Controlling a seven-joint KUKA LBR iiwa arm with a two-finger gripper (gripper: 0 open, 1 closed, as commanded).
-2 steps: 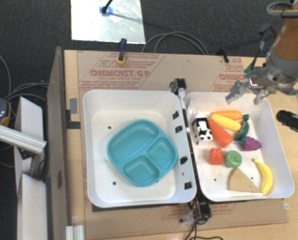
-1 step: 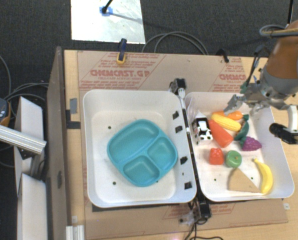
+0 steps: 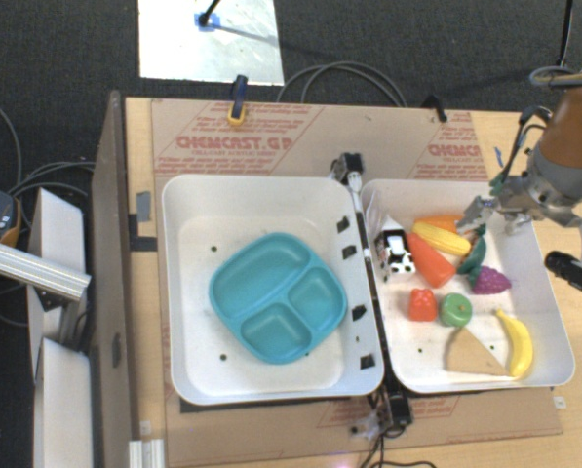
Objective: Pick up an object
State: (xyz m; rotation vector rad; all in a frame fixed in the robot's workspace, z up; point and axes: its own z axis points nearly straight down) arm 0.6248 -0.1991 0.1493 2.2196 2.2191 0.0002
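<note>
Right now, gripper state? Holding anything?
Gripper: cannot be told whether open or closed. It sits over the right white bin, near the yellow corn cob toy; nothing seen held.

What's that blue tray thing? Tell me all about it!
The teal tray is a smooth, plastic-looking plate with rounded corners and three sunken compartments: one long one and two smaller ones. All three look bare. It lies flat, turned at an angle, in the middle of the left white bin, touching only the bin's floor. The toy food sits apart in the right bin.

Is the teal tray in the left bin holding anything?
Empty. The teal tray lies flat in the left bin; all three compartments show bare.
</note>
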